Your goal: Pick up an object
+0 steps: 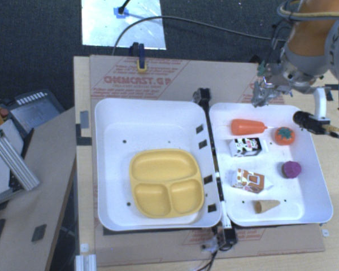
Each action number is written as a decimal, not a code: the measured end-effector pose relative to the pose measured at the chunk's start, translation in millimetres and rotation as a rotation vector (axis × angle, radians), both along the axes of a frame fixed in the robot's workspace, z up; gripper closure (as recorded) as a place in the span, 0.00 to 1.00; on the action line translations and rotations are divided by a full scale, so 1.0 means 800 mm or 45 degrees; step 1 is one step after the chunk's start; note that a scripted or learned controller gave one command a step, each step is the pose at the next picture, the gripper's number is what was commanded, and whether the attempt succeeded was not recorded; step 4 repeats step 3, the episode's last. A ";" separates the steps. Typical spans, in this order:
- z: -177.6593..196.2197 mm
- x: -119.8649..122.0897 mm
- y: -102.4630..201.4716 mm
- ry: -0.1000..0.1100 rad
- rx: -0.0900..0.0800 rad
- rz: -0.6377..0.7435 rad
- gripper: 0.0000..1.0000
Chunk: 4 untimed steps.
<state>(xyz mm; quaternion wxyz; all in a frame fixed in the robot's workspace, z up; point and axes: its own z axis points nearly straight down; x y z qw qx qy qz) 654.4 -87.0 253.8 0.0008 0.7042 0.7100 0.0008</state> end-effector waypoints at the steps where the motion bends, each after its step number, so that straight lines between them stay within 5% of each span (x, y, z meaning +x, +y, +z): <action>1: 0.002 -0.001 0.065 0.000 0.000 -0.001 1.00; 3: -0.009 -0.023 0.191 0.001 0.001 0.001 1.00; 4: -0.009 -0.023 0.191 0.001 0.001 0.001 1.00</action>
